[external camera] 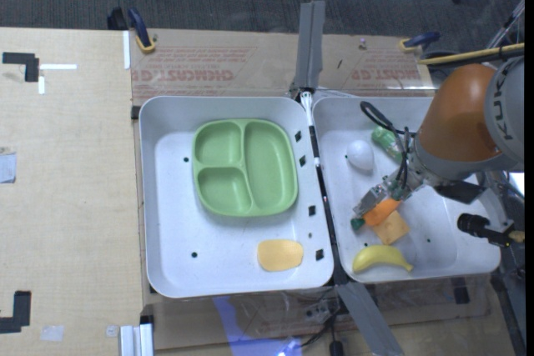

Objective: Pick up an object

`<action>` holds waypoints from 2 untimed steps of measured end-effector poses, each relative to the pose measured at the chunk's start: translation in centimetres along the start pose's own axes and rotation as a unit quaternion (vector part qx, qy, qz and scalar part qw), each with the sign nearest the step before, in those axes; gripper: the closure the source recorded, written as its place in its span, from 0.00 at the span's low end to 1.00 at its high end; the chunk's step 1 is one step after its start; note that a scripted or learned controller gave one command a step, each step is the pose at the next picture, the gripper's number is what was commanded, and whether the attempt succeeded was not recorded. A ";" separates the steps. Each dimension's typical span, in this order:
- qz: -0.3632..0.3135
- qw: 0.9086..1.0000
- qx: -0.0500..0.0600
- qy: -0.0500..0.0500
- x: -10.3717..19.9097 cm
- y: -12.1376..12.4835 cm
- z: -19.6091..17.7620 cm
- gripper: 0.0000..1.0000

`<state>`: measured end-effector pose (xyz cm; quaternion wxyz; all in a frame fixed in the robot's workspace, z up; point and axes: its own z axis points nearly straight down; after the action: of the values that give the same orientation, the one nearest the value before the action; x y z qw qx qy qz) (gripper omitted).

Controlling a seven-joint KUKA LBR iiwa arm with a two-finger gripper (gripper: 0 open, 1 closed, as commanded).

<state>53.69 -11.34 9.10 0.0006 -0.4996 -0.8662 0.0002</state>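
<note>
Two shallow white bins are sitting side by side on a tan bench, seen from above at a slant, with dark floor beyond the bench's far edge. Inside the left bin [158, 204], a green divided plate [245, 167] is lying flat near the middle, and a flat yellow oval piece [279, 255] is resting apart from it, near the front wall. Across the right bin [450, 258], a grey arm with an orange band [459, 117] is reaching in from the right. Its gripper [377, 202] is pointing down over an orange carrot [381, 213] with a green tip; whether the fingers are wide, narrow or gripping cannot be told from this angle. Just beside the carrot, an orange block [393, 228] is lying, and a yellow banana [381, 260] is resting near the front wall. Farther back, a white ball [360, 154] is sitting beside a green object [385, 142], partly hidden by the arm.
</note>
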 end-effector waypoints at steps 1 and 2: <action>0.003 1.000 0.000 0.000 -0.1 0.0 -0.9 1.00; 0.196 0.981 0.000 -0.001 2.7 3.6 -10.0 1.00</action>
<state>55.47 -7.19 19.13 -0.0003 -0.6595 -0.7517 0.0004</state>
